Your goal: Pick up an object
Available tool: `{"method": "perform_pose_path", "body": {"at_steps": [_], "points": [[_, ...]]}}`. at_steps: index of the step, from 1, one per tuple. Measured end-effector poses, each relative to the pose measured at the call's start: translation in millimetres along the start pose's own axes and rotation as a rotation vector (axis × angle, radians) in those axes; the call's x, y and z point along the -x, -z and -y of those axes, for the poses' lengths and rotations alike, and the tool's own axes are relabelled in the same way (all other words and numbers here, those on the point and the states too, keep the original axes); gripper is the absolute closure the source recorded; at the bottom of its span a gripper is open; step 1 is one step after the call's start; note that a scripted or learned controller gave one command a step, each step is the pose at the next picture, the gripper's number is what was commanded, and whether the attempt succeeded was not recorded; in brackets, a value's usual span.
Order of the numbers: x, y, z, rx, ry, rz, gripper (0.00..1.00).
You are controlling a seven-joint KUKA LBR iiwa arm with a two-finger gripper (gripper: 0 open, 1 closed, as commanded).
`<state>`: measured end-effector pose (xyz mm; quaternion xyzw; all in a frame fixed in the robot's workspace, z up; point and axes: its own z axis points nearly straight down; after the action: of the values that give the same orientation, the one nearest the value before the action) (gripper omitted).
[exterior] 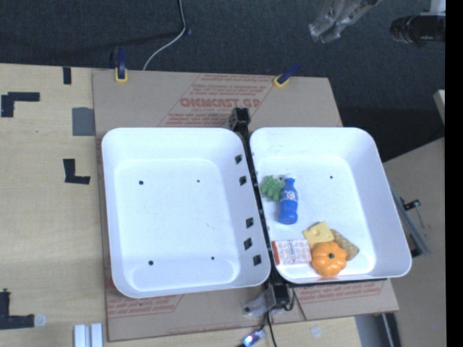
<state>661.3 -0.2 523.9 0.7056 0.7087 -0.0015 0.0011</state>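
Dark blue-grey carpet floor (239, 20) beyond a pale wooden bench (43, 215) topped with brown board (210, 103), possibly cardboard

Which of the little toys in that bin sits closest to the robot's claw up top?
The green toy, at the far end of the cluster in the right bin, is closest to the gripper. The blue bottle sits just beside it; the rest lie nearer the camera.

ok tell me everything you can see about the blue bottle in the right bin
The blue bottle is small and looks like plastic, with a white cap and a pale label band round its middle. It lies on its side on the floor of the right bin, near the divider, cap towards the far side. A green leafy toy sits against its left side.
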Motion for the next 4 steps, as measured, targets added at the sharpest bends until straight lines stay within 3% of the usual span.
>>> {"method": "perform_pose_path", "body": {"at_steps": [4], "points": [[-3, 39, -1, -0.002, 0.006, 0.005, 1.00]]}}
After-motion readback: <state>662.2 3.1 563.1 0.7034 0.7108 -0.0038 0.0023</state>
